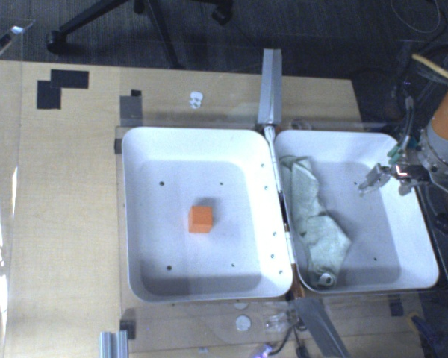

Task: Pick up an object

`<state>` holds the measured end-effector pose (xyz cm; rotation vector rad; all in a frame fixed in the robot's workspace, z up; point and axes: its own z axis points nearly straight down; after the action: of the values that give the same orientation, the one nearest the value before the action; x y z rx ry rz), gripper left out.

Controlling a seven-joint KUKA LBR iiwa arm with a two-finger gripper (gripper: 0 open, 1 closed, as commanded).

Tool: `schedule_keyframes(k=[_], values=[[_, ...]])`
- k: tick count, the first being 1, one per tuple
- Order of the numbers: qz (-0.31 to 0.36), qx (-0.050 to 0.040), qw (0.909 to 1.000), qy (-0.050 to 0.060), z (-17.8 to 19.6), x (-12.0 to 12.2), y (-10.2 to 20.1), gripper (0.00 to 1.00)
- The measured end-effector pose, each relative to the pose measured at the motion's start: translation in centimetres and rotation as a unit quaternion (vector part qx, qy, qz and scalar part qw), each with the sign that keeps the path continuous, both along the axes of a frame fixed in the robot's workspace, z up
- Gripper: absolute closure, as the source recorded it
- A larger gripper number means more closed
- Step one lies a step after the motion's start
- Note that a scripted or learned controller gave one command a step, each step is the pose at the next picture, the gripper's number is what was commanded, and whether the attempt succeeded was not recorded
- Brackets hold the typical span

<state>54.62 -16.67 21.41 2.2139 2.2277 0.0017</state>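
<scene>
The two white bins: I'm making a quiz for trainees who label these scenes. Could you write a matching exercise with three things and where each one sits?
Things:
1. orange cube
2. grey cloth
3. gripper

Places:
A. along the left side of the right bin
B. over the right bin's right part, near its far edge
C. middle of the left bin

Pairs: 1-C, 2-A, 3-B

bins: 2 | orange cube: 1 | grey cloth: 1
</scene>
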Motion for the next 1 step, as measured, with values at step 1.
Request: schedule_keyframes(k=[1], values=[[0.045,-0.0016,0.9990,-0.004,-12.55,5.12,-2.72,0.00]])
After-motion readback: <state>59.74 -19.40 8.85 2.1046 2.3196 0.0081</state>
